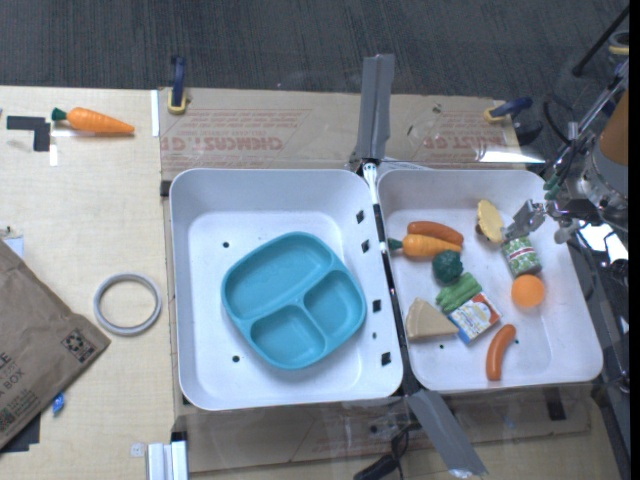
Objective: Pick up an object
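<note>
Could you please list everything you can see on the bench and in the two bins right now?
bins: 2, white, side by side
divided plate: 1, blue, left bin
carrots: 2, orange, right bin; third on bench, far left
broccoli: 1, green, right bin
cheese wedge: 1, pale yellow, right bin
carton: 1, white-red, right bin
sausage: 1, red-orange, right bin
orange: 1, right bin
can: 1, green-labelled, right bin
ring: 1, grey, bench
hand: 1, over right bin

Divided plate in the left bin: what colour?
Light blue; the divided plate shows clearly in the camera view.
</note>
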Motion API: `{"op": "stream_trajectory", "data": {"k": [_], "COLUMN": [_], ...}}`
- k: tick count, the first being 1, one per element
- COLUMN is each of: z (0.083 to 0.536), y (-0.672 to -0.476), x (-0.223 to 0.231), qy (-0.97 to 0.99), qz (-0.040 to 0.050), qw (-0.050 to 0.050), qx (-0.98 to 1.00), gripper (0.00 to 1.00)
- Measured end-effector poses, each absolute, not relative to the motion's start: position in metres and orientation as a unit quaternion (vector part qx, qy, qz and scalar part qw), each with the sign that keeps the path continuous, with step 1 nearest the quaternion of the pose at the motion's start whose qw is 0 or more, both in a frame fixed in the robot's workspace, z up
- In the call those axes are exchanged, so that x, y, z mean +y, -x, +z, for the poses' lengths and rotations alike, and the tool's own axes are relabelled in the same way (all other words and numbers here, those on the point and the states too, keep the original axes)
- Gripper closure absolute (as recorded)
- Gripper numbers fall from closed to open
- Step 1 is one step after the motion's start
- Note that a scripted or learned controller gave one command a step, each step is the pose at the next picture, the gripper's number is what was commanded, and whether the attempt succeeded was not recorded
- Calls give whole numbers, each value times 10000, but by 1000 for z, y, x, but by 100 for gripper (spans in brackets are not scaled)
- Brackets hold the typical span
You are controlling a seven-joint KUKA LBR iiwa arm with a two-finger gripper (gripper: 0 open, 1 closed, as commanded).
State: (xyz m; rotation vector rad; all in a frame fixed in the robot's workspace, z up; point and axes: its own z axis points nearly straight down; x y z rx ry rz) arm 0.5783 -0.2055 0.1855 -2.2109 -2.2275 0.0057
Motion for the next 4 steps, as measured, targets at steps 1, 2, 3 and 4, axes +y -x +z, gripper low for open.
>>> {"op": "stream_trajectory", "data": {"k": [1,2,3,4], "z": [101,108,194,155], "y": [-600,-598,-625,-647], "x": [-213,-219,-181,-182], "qy": [7384,7405,7548,7214], "qz": [-26,10,12,17], "qw": [39,20,5,6], "qx": [-6744,-6721,-6560,-6925], "gripper": [0,100,100,100]}}
